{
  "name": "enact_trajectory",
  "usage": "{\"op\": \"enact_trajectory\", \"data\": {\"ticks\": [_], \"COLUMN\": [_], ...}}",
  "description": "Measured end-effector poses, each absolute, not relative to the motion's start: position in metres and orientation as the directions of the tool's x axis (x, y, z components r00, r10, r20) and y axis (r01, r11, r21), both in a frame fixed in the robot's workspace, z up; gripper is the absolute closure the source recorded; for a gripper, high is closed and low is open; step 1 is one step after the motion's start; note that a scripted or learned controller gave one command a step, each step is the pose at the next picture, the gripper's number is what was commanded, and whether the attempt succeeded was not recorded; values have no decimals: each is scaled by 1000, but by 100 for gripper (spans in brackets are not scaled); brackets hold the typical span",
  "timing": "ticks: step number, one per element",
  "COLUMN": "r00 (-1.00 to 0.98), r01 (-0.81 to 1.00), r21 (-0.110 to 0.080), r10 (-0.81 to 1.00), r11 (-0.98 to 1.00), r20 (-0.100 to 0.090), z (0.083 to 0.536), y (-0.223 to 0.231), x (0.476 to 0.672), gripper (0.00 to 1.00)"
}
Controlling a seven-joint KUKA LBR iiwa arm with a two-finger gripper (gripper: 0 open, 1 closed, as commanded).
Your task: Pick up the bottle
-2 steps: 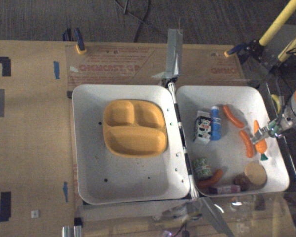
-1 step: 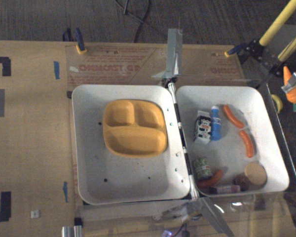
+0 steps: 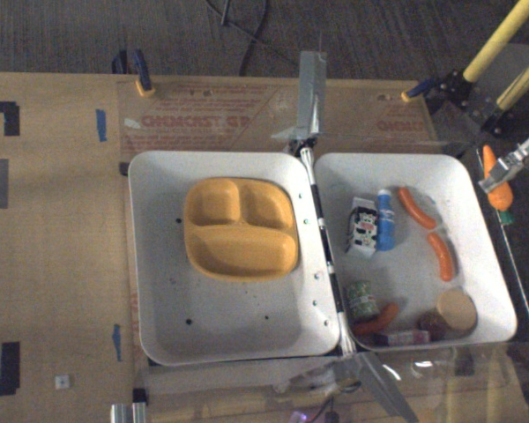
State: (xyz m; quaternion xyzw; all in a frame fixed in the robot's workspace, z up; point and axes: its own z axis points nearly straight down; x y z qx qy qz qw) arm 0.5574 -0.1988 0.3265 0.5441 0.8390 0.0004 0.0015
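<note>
The bottle (image 3: pixel 385 220) lies on its side in the upper middle of the right bin (image 3: pixel 476 192), blue with a white cap, touching a small carton (image 3: pixel 363 226) on its left. I judge it light, rigid and slick, likely to roll, so I'd pinch across its middle. My gripper (image 3: pixel 511 166) sits at the frame's right edge; its opening I cannot tell.

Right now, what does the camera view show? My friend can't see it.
A small blue bottle lies in the right bin beside a little carton, with sausages and other toy food. The left bin holds a yellow tray. The gripper sits at the right edge.
</note>
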Motion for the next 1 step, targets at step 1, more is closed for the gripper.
{"op": "enact_trajectory", "data": {"ticks": [1], "r00": [-373], "r01": [928], "r21": [1], "r10": [928], "r11": [373], "r20": [-2], "z": [302], "y": [-224], "x": [492], "gripper": [100]}}
